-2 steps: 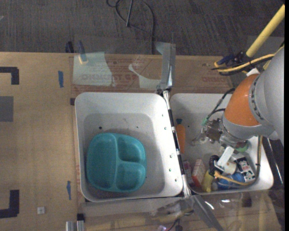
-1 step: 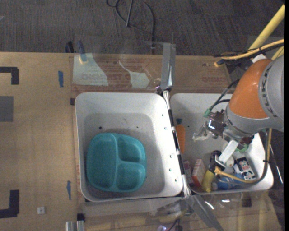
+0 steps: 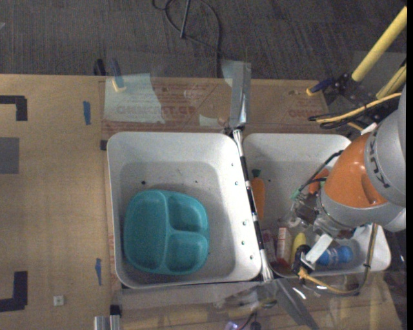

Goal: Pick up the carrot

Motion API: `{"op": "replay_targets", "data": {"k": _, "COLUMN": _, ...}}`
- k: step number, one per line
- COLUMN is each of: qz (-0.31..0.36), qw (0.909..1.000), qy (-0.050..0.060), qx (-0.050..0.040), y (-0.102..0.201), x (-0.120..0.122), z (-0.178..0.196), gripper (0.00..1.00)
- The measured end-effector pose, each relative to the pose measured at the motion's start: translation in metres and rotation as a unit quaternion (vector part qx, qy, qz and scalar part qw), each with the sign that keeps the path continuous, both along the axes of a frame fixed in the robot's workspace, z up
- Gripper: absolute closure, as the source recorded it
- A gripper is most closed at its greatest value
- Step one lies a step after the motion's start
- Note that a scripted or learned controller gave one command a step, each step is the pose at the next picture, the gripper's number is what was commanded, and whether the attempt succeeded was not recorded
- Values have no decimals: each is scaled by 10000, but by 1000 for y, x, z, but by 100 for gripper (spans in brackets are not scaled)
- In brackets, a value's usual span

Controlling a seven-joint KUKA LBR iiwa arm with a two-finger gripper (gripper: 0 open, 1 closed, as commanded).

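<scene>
Robot lab: taped plywood bench [image 3: 58, 206], twin white bins [image 3: 169, 139], floor cables [image 3: 205, 19].

teal plate [image 3: 166, 231] smooth matt plastic; bins [image 3: 129, 155] glossy white plastic

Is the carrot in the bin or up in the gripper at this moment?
In the bin. The carrot lies flat along the left wall of the right bin, clearly apart from the gripper.

Lighting's pretty flat and a bit dim, nothing harsh. The shallow white plastic left bin [image 3: 161, 147] goes grey across its floor, with a soft shadow hugging the teal divided plate [image 3: 166, 232]. There's glare on the clear plastic sheet [image 3: 161, 100] at 12 o'clock. The grey-and-orange robot arm [image 3: 361, 180] at 3 o'clock looks soft, and the small orange carrot [image 3: 258, 196] is fuzzy too.
</scene>
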State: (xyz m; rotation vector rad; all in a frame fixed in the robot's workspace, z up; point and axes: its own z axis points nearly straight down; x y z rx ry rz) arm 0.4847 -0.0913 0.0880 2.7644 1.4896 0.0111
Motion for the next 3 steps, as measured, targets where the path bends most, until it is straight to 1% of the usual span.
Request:
{"op": "replay_targets", "data": {"k": 1, "qz": -26, "qw": 10000, "qy": -1, "qx": -26, "y": -3, "x": -1, "z": 10, "gripper": 100}}
{"op": "replay_targets", "data": {"k": 2, "qz": -695, "qw": 9976, "qy": 48, "qx": -11, "y": 8, "x": 58, "z": 96, "gripper": 100}}
{"op": "replay_targets", "data": {"k": 3, "qz": -672, "qw": 9977, "qy": 61, "qx": -14, "y": 10, "x": 59, "z": 105, "gripper": 100}}
